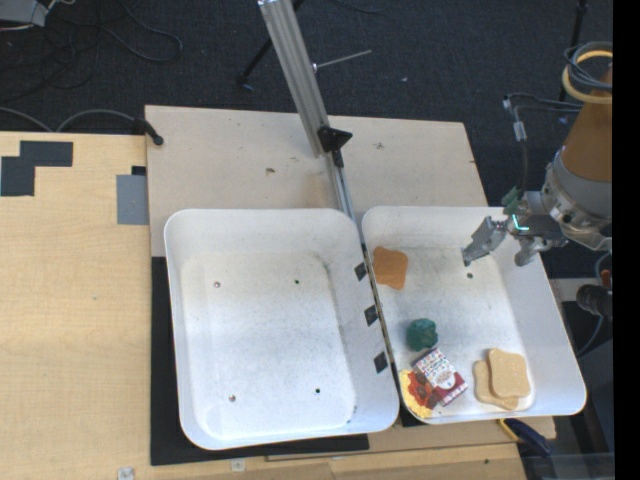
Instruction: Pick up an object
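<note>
Above the right bin's far edge, the tool hangs spread apart and unladen, poised over the orange sponge.

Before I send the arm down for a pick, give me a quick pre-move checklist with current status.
1. Targets present in the right white bin: orange sponge-like block, dark green ball, red-and-white printed packet, tan bread-shaped piece: ok.
2. End effector over the right bin's upper area: ok.
3. End effector holding nothing: ok.
4. End effector directly above a target: not ok.
5. Packet clear of bin wall: not ok, it lies at the lower rim.
</note>
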Available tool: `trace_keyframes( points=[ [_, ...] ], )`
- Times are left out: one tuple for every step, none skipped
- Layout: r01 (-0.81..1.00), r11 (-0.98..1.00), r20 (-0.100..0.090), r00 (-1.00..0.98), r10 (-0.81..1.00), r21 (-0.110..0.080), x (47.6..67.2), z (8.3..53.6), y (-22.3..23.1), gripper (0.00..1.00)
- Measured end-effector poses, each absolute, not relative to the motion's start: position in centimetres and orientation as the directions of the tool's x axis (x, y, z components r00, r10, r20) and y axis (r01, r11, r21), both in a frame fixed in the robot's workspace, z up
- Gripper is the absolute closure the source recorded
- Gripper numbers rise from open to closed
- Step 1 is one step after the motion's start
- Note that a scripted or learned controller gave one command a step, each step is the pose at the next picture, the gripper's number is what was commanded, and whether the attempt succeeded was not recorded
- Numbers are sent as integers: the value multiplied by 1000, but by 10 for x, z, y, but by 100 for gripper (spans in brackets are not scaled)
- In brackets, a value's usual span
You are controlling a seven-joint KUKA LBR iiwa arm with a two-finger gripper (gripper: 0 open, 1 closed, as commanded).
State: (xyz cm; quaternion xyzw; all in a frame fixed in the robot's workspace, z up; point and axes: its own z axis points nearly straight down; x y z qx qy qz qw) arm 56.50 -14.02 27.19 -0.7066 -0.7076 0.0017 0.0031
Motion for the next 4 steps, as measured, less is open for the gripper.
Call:
trace_keyframes(
  points=[
    [1000, -1, 1, 1, 1000, -3, 565, 274, -141, 0],
    [1000, 0, 2, 0, 1000, -9, 567, 210, -136, 0],
    [1000, -1, 2, 1, 1000, -10, 562, 147, -139, 0],
    [1000, -1, 2, 1, 1000, -8, 560, 93, -138, 0]
  ],
)
